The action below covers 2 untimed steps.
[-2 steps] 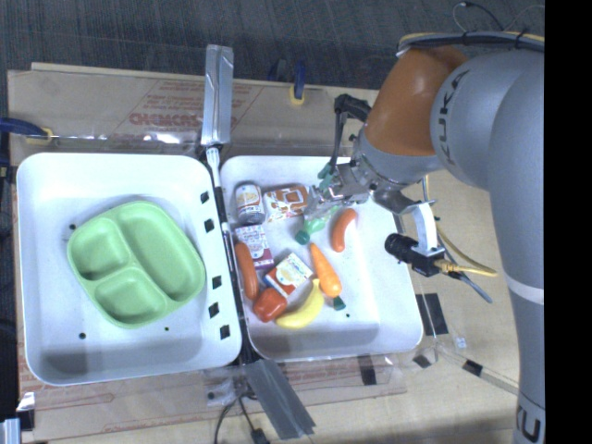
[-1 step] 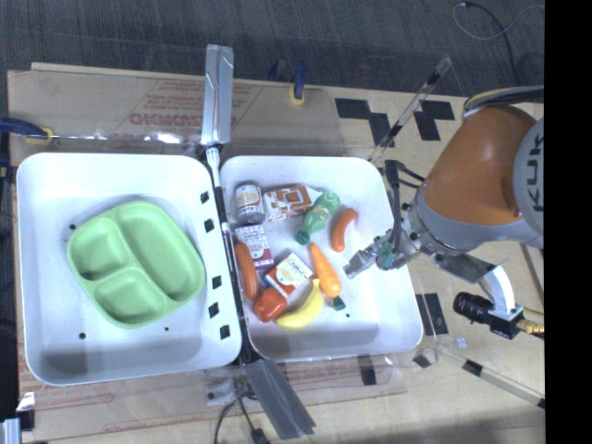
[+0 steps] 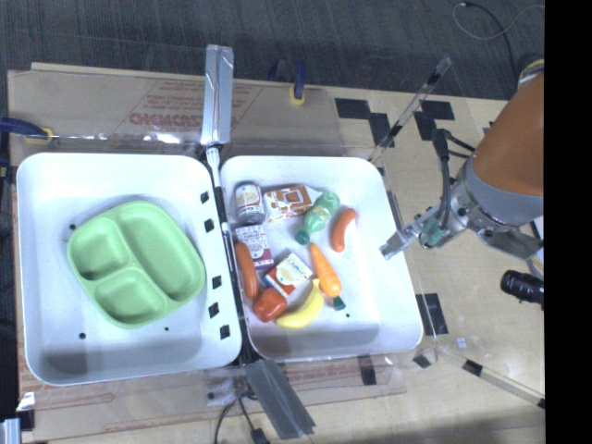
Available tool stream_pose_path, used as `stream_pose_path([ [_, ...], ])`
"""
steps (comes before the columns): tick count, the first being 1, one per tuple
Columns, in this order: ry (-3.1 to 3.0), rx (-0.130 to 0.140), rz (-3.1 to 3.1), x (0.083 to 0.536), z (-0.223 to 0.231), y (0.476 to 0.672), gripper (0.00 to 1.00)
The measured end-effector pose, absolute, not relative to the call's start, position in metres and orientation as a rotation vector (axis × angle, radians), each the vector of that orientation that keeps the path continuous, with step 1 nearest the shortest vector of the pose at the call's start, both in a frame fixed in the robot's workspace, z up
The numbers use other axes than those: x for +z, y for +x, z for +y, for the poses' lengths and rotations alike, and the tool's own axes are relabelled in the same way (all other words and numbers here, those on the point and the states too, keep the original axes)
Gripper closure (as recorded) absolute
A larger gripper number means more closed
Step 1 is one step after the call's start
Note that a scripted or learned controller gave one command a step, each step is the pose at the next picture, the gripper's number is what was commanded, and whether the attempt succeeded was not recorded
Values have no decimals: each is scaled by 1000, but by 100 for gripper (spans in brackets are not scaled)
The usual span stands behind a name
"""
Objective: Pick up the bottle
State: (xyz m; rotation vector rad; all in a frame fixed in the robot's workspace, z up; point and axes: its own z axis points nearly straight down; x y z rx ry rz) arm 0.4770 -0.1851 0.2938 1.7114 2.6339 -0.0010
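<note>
While the arm (image 3: 504,169) hangs over the bare counter (image 3: 481,340) to the right of both bins, its claw (image 3: 407,239) sits just outside the right bin's (image 3: 393,317) right wall, pointing toward that wall; whether it is clenched or released I cannot tell from this slant, and nothing shows between its tips.

The bottle (image 3: 316,215) (green, lying on its side) rests in the upper middle of the right bin. It lies between a brown-and-white packet (image 3: 287,201) on its left and a small orange-red sausage (image 3: 342,228) on its right, close to both. A dark can (image 3: 247,202) stands further left, near the bin's left wall. Below the bottle, a carrot (image 3: 324,269) runs diagonally down the bin, with a small white box (image 3: 291,274) beside it, a red piece (image 3: 269,304) lower left and a yellow banana (image 3: 302,313) curled along the bottom of the pile. A long orange stick-like piece (image 3: 245,271) lies along the left wall, under a small printed packet (image 3: 253,241).

A green divided plate (image 3: 137,262) lies tilted in the left bin (image 3: 55,350). The bottle and the claw are well apart, with the bin wall between them.
</note>
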Motion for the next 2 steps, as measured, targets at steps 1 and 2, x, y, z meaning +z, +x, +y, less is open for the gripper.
stream_pose_path([
  [1,1230,-3,2887,364,-211,477,100],
  [2,972,-3,2984,444,-210,477,100],
])
